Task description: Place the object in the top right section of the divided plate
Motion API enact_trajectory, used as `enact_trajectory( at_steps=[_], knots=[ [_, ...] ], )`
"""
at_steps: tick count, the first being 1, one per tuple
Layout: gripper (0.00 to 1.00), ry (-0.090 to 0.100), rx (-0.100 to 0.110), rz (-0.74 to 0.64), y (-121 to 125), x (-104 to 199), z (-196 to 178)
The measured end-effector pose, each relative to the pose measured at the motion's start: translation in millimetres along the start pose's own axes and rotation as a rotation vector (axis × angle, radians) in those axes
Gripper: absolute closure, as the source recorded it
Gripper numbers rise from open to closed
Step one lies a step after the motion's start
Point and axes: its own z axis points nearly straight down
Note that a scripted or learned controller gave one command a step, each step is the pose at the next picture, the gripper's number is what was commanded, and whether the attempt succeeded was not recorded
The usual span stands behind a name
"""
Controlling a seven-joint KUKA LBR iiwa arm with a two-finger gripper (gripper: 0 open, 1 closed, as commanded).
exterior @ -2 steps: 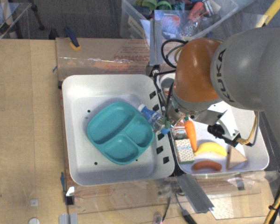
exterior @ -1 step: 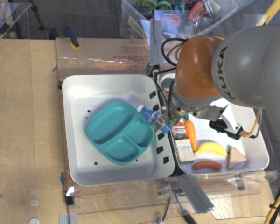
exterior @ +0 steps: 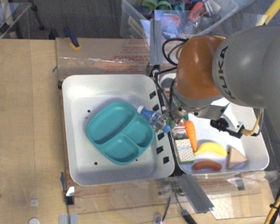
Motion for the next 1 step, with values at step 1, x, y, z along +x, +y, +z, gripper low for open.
enact_trajectory(
  at_steps=[1],
  knots=[
    [1.0, 0.0, -0.002, 0.001, 0.1, 0.0, 0.1]
  ],
)
